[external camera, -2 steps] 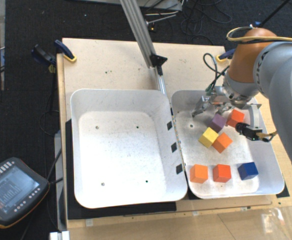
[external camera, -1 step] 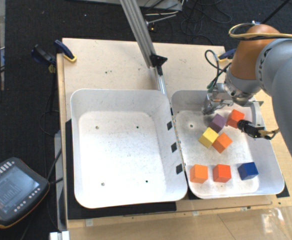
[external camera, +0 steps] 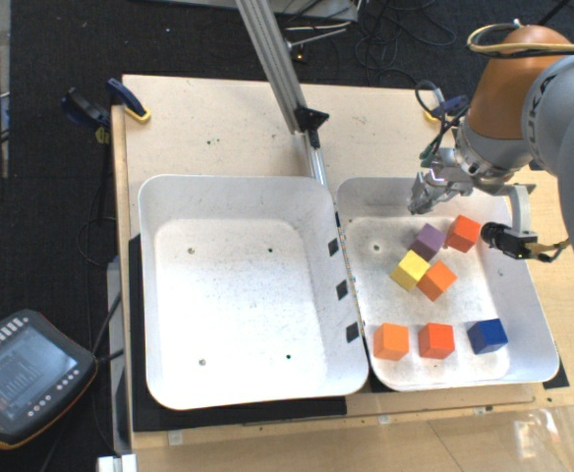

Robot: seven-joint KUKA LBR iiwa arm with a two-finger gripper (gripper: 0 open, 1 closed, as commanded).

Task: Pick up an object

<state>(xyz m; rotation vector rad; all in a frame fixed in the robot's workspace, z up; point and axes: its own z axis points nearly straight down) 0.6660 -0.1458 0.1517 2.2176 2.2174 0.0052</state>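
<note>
Claw (external camera: 427, 197) first: from my seat I cannot tell whether it grips anything, as it hangs over the far end of the right bin (external camera: 523, 362), just above the purple cube (external camera: 430, 238). Working down in size, the desk (external camera: 218, 116) carries the left bin (external camera: 159, 264) and that right one, where the blocks lie: purple cube touching the yellow cube (external camera: 411, 269), orange cubes at (external camera: 463, 232) and (external camera: 437, 279), then two more orange ones and a blue cube (external camera: 487, 335) along the near edge. I would go for the far orange cube, which has clearer sides, descending straight and squaring the claw to its faces.
</note>
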